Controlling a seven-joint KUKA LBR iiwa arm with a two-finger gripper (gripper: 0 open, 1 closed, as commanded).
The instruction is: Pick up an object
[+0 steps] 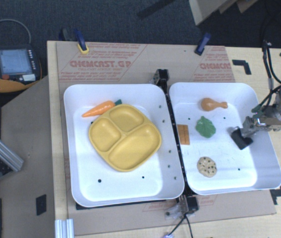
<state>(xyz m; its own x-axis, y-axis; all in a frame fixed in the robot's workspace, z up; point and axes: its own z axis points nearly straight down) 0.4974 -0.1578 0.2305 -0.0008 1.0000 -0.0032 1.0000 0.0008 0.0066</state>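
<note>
My gripper (241,138) hangs low over the right side of the right bin (240,177), its dark fingertips close to the bin floor with nothing seen between them. To its left lie a green broccoli piece (205,127), a brown chicken drumstick (213,104) further back, and a chocolate chip cookie (207,166) towards the front. A small brown flat block (183,134) rests by the bin's left wall. In the left bin (81,177) sit a yellow divided plate (125,137) and an orange carrot (98,108) touching its back left rim.
Both bins rest on a cardboard-covered bench (130,58) held by blue clamps (202,43) at the back. A black bracket (161,76) sits between the bins at the back. A teach pendant (12,63) lies off the bench at far left. Cables (268,63) hang near the arm.
</note>
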